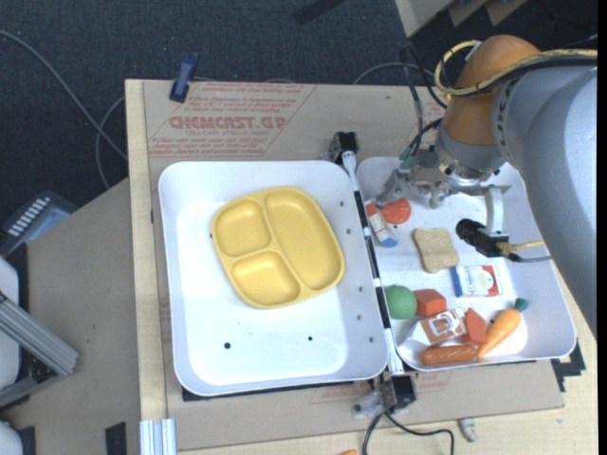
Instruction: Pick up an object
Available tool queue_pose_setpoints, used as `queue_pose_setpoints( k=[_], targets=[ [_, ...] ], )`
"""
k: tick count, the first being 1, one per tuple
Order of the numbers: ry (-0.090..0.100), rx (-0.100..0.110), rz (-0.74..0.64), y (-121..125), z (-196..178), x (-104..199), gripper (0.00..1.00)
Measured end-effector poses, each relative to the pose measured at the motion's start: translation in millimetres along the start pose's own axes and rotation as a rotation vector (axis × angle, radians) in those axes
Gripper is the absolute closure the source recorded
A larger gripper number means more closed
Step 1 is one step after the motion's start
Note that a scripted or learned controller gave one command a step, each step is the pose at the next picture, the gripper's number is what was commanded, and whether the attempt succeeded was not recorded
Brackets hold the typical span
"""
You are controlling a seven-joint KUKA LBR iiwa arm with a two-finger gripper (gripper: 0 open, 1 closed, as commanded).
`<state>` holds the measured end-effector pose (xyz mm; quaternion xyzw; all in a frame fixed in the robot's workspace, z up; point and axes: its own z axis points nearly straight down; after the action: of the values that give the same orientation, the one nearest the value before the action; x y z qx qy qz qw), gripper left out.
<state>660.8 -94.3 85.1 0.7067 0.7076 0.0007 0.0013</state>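
Objects for picking lie in the right bin (555, 325), lower right of frame: a bread slice (435, 248), green ball (401, 301), carrot (501, 333), sausage (450, 354), small white carton (477, 281), and a red-and-white bottle (382, 223). Gripper (424, 186) sits at that bin's upper left, near the bottle; grasp state cannot be determined. Left bin (190, 330), centre frame, contains a yellow divided plate (276, 245).
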Motion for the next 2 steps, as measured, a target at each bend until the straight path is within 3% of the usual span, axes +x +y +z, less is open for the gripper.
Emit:
queue_pose_setpoints(
  k=[1, 2],
  targets=[
    [-0.001, 0.0, 0.0, 6, 0, -8, 0.0],
    [-0.001, 0.001, 0.003, -137, -1, -57, 0.0]
  ],
)
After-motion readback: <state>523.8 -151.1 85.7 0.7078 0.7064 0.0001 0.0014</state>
